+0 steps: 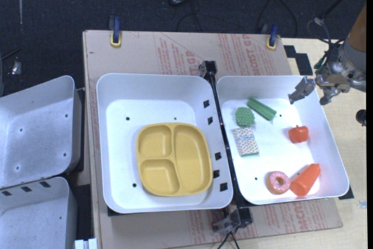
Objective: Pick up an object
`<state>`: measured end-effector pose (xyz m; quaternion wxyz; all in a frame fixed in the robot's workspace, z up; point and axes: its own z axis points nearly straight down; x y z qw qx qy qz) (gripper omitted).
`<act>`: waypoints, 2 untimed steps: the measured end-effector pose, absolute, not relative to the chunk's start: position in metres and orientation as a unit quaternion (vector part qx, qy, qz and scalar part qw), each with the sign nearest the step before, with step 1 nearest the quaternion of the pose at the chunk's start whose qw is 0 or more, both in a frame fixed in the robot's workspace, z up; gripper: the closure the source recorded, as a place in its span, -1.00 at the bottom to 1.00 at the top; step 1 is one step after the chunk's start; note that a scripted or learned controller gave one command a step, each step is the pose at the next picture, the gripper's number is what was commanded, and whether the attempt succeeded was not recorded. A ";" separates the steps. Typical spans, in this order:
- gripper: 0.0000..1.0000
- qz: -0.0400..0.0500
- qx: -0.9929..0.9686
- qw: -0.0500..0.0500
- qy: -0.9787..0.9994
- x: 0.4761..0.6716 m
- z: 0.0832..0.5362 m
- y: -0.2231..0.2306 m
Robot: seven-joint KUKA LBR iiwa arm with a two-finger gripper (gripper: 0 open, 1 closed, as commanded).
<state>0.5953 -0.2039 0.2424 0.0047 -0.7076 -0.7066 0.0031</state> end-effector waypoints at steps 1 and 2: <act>-1.00 0.000 -0.707 0.000 -0.708 0.598 0.249 -0.203; -1.00 0.001 -0.706 0.002 -0.708 0.598 0.200 -0.194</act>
